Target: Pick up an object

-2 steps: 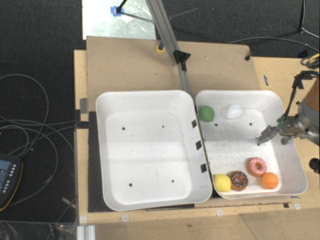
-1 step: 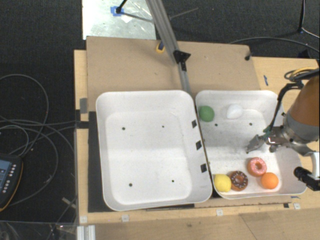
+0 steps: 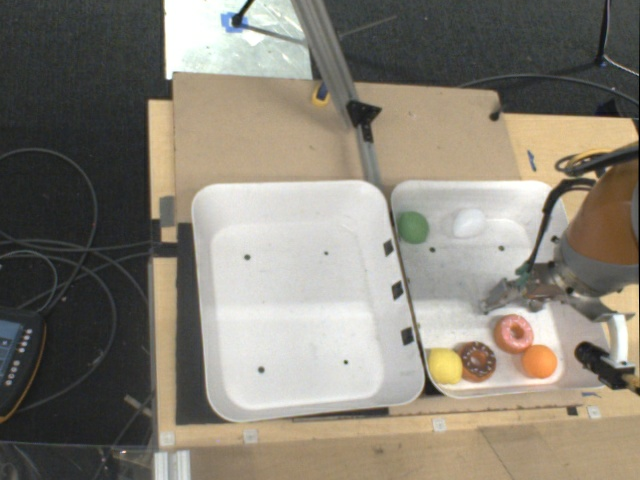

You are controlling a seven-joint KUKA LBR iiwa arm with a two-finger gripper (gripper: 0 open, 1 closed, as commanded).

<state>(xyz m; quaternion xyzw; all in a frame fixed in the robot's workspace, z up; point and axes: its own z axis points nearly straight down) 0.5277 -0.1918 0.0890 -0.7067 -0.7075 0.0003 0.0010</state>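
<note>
**Gripper low over the right bin, pink doughnut just below it**

The arm reaches in from the right, its orange band (image 3: 610,218) above the wrist, and the gripper (image 3: 510,298) hangs low inside the right bin (image 3: 440,298). Its grey fingers (image 3: 497,299) splay apart with nothing between them.

The nearest object is the pink-iced doughnut (image 3: 514,333), which lies just toward the bin's front edge from the fingertips, close but apparently not touching. As a ring lying flat, it has no long axis to align with. Along the front wall sit a yellow ball (image 3: 445,366), a chocolate doughnut (image 3: 477,361) touching it, and an orange ball (image 3: 540,361). A green ball (image 3: 412,227) and a white object (image 3: 468,223) rest well apart at the back. The left bin (image 3: 300,298) lies beside.

A short shift forward looks necessary before closing.
</note>
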